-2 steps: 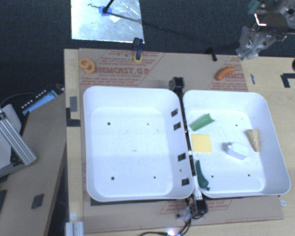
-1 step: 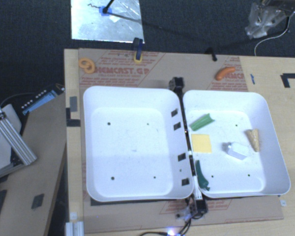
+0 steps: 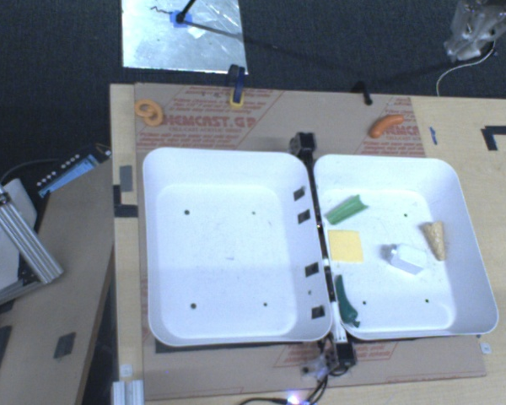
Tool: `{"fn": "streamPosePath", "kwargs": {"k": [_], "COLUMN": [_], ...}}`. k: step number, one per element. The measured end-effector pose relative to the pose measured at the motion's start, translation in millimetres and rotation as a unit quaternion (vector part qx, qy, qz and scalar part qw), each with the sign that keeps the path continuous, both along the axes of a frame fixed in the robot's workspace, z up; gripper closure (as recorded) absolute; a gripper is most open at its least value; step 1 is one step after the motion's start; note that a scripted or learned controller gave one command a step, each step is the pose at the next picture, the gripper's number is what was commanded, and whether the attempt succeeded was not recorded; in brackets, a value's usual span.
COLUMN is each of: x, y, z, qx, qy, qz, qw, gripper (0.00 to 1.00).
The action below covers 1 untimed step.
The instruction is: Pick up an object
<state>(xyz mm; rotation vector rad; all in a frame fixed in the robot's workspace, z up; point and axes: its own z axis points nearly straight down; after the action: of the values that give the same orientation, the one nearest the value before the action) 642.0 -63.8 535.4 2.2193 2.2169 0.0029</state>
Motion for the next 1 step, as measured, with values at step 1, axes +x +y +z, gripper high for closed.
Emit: {"fn": "streamPosePath", "kwargs": {"k": [1], "x": [7.9], "y": [-61.1], "z": [-0.2], "qx": [-0.0003], "qy": [0.000], "qz": [-0.001], "qw": [1.0000], "gripper": [1.00]}}
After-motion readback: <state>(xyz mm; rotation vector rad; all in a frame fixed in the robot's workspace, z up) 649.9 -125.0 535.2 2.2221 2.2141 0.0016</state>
